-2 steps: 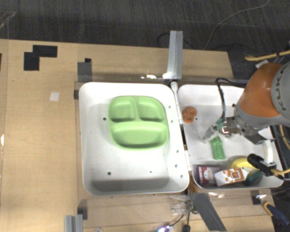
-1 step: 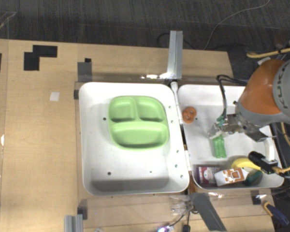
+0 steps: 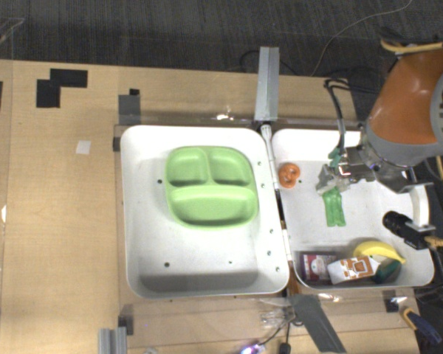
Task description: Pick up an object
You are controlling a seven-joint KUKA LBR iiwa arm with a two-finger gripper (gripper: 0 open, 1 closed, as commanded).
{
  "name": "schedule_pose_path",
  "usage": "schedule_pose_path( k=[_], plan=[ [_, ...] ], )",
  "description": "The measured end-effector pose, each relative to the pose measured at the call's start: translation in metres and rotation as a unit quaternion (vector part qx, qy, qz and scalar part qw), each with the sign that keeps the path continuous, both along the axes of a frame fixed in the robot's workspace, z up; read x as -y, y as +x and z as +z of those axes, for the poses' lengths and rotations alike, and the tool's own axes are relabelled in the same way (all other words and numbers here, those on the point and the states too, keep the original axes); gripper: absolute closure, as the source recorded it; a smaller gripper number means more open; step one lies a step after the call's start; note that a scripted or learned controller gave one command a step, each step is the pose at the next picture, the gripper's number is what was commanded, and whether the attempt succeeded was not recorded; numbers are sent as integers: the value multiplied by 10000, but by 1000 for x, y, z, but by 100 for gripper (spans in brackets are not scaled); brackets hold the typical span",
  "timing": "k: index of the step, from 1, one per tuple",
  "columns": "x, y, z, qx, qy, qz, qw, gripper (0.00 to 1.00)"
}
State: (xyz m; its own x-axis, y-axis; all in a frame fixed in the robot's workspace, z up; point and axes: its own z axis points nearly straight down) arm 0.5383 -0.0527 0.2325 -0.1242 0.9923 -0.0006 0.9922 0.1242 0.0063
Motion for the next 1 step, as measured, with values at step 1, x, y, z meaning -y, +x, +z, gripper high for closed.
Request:
schedule_pose_path(
  k=[1],
  plan=[
    [-58,-33,5,-17,4,-328,9995,100]
  ],
)
